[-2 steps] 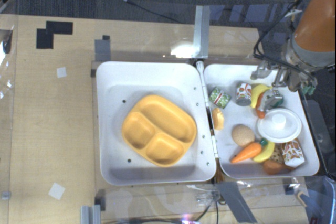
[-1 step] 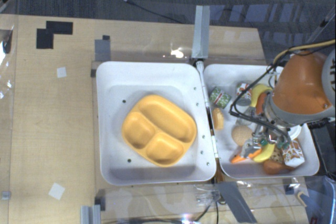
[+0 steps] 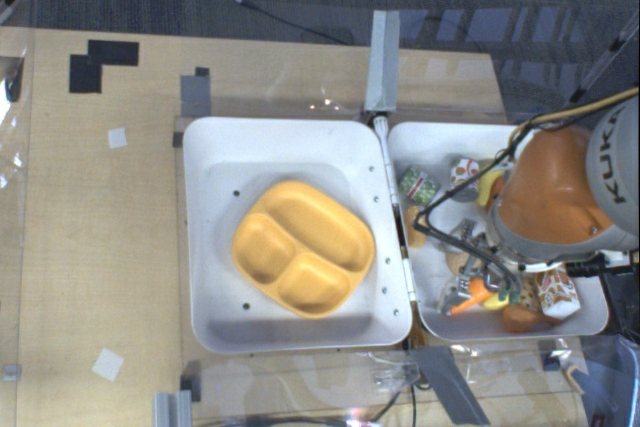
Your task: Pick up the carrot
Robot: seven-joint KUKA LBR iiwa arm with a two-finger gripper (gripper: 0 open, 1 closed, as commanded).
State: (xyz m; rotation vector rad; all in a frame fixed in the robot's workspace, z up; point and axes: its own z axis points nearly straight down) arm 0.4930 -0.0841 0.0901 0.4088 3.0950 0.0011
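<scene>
The carrot (image 3: 468,303), small and orange with a bit of green at its right end, lies near the front edge of the right bin (image 3: 430,320). My gripper (image 3: 468,283) is down in that bin directly over the carrot, at or just above its top side. The dark wrist parts and cables cover the place where they meet, so I cannot see whether the carrot is held. The grey arm with its orange band (image 3: 545,195) hides much of the bin's right half.
In the left bin (image 3: 210,215) sits a yellow divided plate (image 3: 302,247). Around the gripper in the right bin are a green packet (image 3: 415,185), a red-and-white can (image 3: 462,173), a yellow item (image 3: 490,187), a patterned carton (image 3: 558,293) and a brown item (image 3: 520,318).
</scene>
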